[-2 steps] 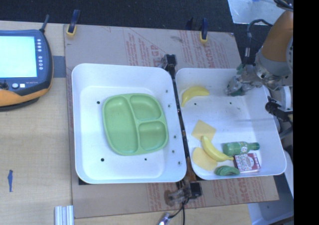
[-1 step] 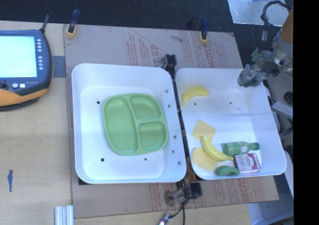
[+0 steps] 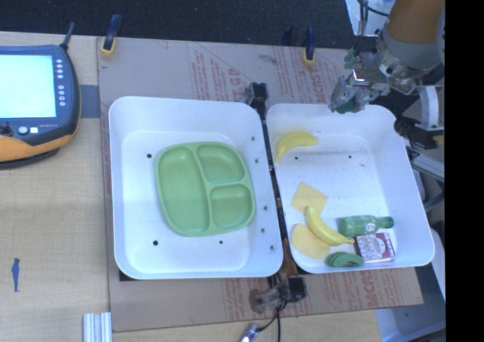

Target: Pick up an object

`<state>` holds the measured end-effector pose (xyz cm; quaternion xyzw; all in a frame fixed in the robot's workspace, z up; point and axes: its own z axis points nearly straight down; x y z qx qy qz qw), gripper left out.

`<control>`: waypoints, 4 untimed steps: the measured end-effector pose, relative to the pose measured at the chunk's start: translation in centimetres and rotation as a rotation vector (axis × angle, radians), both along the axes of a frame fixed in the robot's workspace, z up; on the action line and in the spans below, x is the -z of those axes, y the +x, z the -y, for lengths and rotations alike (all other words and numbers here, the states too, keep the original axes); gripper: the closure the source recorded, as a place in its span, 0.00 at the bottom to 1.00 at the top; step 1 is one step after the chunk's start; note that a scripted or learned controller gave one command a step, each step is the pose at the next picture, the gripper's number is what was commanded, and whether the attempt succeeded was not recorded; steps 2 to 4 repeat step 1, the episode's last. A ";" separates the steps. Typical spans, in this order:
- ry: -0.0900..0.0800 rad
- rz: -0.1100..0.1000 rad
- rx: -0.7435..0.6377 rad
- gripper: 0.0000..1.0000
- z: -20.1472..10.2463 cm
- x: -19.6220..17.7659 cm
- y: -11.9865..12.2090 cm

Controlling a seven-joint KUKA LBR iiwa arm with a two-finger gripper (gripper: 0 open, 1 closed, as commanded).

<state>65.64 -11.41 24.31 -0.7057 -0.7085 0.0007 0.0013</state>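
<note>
Robotics lab: clamped cardboard-covered bench [image 3: 189,60], twin white bins [image 3: 128,181], teach pendant [image 3: 34,98], industrial arm [image 3: 412,15], loose cabling [image 3: 265,318].

Both white bins [image 3: 189,117] look like smooth, matt plastic — the green divided tray [image 3: 204,188] likewise, faintly glossy.

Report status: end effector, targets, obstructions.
End effector over right bin's far rim, nothing seen held. Nearest target: banana below it. Other items clustered at near corner, nothing blocking.
</note>
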 end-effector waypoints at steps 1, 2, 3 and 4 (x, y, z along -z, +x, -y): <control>-0.002 -0.002 -0.002 1.00 -6.0 -0.4 -2.9; -0.002 -0.002 -0.002 1.00 -6.0 -0.4 -2.9; -0.002 -0.002 -0.002 1.00 -6.0 -0.4 -2.9; -0.002 -0.002 -0.002 1.00 -6.0 -0.4 -2.9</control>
